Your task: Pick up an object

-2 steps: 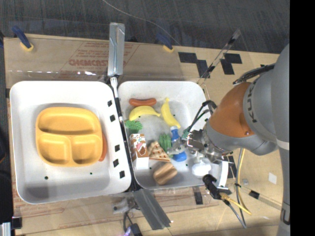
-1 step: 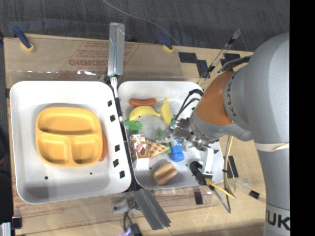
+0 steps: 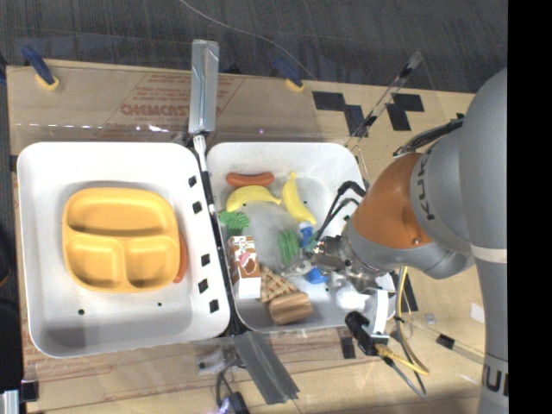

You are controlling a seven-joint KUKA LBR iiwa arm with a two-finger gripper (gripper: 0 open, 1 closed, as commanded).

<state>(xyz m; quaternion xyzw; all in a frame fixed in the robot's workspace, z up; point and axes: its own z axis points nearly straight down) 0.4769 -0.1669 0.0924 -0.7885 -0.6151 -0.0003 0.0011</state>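
While my arm is reaching into the right bin (image 3: 274, 149), my pincer (image 3: 312, 257) is hovering low near its right wall; its state cannot be told. Bananas (image 3: 259, 198) are lying just beyond, toys crowding leftward.

Two white bins (image 3: 52, 166); the left one carries a yellow divided tray (image 3: 121, 238). In the right: an orange-red sausage (image 3: 250, 178), two yellow bananas (image 3: 296, 198), green leafy bits (image 3: 235, 221), a brown waffle (image 3: 276, 285). Arm (image 3: 457, 188) grey, orange band.
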